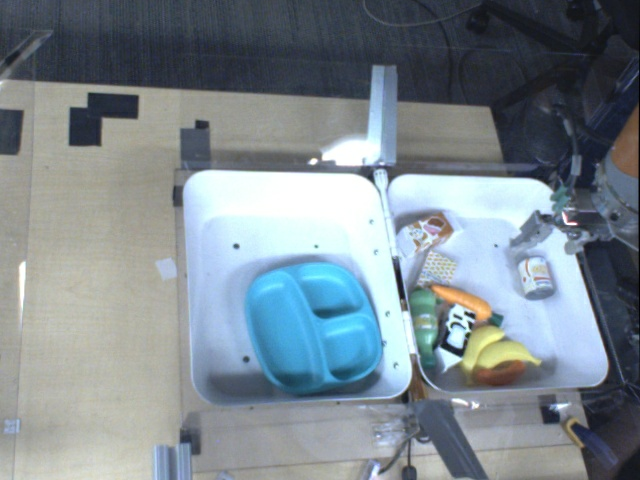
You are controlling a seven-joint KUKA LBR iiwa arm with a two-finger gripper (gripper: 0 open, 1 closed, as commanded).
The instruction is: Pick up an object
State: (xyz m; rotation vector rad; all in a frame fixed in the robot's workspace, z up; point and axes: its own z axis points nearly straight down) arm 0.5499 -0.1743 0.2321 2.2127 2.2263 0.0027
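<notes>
My gripper (549, 239) hangs over the right bin's (500, 200) far right side, fingers spread open with nothing between them. Just below it a small silver can (537, 276) with a red label lies on the bin floor, apart from the fingertips. Along the bin's left side and front lie a brown snack packet (426, 233), a patterned pouch (437, 267), an orange carrot (463, 299), a green bottle (424, 320), a black-and-white box (457, 331), a yellow banana (493, 348) and a red fruit (498, 372).
The left bin (280, 203) holds a blue divided plate (315, 323) towards its front. A metal post (383, 118) rises at the back between the bins. Cables and dark equipment sit beyond the bench at the right.
</notes>
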